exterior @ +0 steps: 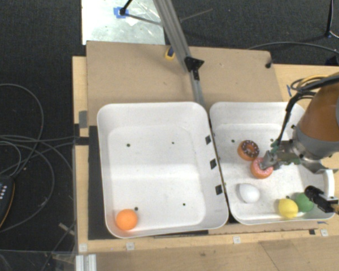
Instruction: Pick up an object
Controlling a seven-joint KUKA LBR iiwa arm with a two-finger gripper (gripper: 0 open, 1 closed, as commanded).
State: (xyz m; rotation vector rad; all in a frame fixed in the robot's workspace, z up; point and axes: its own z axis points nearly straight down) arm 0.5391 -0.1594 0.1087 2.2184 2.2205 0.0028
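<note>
The end effector (pixel 269 161), its opening impossible to tell, sits over the pink doughnut (pixel 262 169) at about four o'clock in the right bin (pixel 231 114); probably light, rigid and smooth, the doughnut is best pinched across its ring.

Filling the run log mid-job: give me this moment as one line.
gripper: down over pink donut, right bin | grasp: unconfirmed | nearby: chocolate donut, white egg | left bin: orange ball

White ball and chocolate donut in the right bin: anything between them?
Bare bin floor between white ball and chocolate donut; pink donut sits just right of that line.
</note>
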